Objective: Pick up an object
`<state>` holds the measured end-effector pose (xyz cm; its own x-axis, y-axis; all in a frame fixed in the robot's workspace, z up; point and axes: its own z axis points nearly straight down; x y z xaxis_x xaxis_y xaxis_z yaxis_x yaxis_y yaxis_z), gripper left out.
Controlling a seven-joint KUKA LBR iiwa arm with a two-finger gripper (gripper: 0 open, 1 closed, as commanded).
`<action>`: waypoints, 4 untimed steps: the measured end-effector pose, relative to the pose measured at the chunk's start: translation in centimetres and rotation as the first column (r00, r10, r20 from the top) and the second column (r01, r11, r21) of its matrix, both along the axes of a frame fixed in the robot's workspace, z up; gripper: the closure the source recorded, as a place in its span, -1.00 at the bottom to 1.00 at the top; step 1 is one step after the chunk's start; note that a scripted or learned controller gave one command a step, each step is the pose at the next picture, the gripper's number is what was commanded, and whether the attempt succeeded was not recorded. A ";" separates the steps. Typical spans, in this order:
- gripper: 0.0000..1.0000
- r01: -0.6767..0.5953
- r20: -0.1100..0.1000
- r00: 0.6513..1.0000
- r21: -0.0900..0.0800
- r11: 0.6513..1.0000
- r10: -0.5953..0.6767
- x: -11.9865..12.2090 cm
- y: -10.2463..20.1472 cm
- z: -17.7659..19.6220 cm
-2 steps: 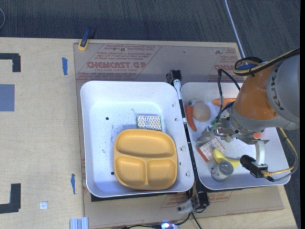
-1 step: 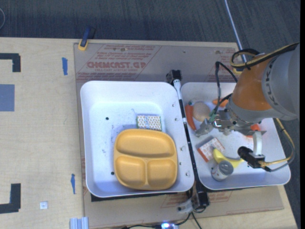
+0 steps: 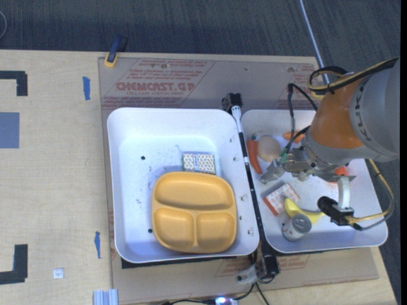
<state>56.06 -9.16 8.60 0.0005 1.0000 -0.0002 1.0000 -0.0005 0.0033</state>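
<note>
Pincer (image 3: 278, 170) at the end of the grey arm (image 3: 375, 116) hangs low inside the right bin (image 3: 372, 234), at centre-right of the frame; whether it is spread or pressed together cannot be told, and nothing can be seen between its tips. Just beside it lie the loose objects on offer: a pale rounded item (image 3: 268, 148) and an orange strip (image 3: 254, 155) along the bin's left wall, a small red-and-white packet (image 3: 278, 199) below the pincer, and a yellow piece (image 3: 296, 208) touching a grey round cap (image 3: 293, 229) near the bin's lower edge. A black-and-yellow cable (image 3: 343, 215) trails across the same bin.

Two white bins sit side by side. Filling the lower half of the left bin (image 3: 127, 170) is one yellow three-compartment tray (image 3: 194, 211), and one small patterned card (image 3: 199, 162) lies just above it, touching its upper rim.

Both bins rest on a brown cardboard sheet (image 3: 210, 84) printed in red, laid over a light wooden bench (image 3: 51, 189). Three strips of blue tape (image 3: 86, 88) mark the bench at left, along with black angle markings (image 3: 18, 81). Dark carpet (image 3: 191, 11) runs across the top of the frame, and a thin pale rod (image 3: 308, 24) slants through it at upper right.
</note>
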 end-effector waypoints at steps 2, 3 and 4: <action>-1.00 -0.001 -0.001 1.000 0.000 1.000 0.001 3.3 -0.7 0.0; -1.00 0.000 -0.002 1.000 0.000 1.000 0.000 0.8 0.0 0.0; -1.00 0.000 -0.001 1.000 0.000 1.000 0.000 -0.7 -0.9 0.0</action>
